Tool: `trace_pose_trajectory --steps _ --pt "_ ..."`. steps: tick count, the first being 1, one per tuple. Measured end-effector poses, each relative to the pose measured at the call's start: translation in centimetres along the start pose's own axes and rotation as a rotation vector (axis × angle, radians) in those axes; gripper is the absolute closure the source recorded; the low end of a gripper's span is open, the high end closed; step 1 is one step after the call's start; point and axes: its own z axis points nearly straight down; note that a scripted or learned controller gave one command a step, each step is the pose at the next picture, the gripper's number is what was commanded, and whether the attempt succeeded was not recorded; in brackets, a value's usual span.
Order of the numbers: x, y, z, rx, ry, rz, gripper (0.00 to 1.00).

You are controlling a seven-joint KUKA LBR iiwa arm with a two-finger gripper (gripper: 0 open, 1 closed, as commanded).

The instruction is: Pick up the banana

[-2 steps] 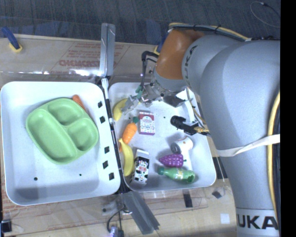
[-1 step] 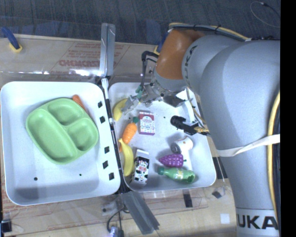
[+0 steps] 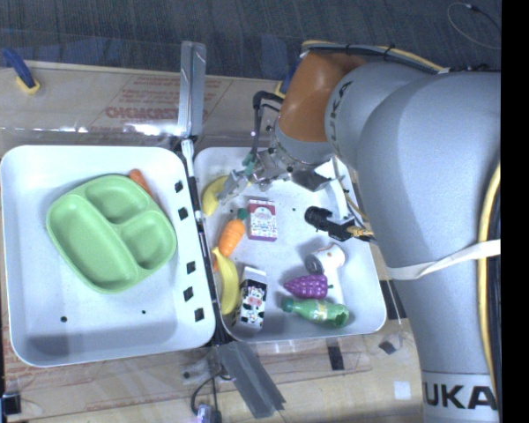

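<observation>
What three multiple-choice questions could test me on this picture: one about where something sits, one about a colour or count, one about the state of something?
1. Where is the green divided plate?
A. in the left bin
B. in the right bin
C. on the floor

2. How many bananas lie in the right bin?
A. none
B. two
C. five

3. How does the green bottle rest?
A. standing upright
B. lying on its side
C. held up in the air

Answers: 1 A, the plate lies in the left bin. 2 B, one banana lies near the gripper and another banana along the bin's left wall. 3 B, it lies flat beside the purple grapes.
</observation>
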Motion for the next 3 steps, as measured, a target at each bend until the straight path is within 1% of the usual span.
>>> trace_pose_trajectory --steps 1,2,3 --pt "0.1 0.1 -1.0 -0.004 -0.001 -0.004 1.00" --pt "0.1 0.1 -1.0 -0.004 -0.001 -0.004 0.00" --pt "5.5 1.5 -12.8 -0.005 0.001 0.119 0.00"
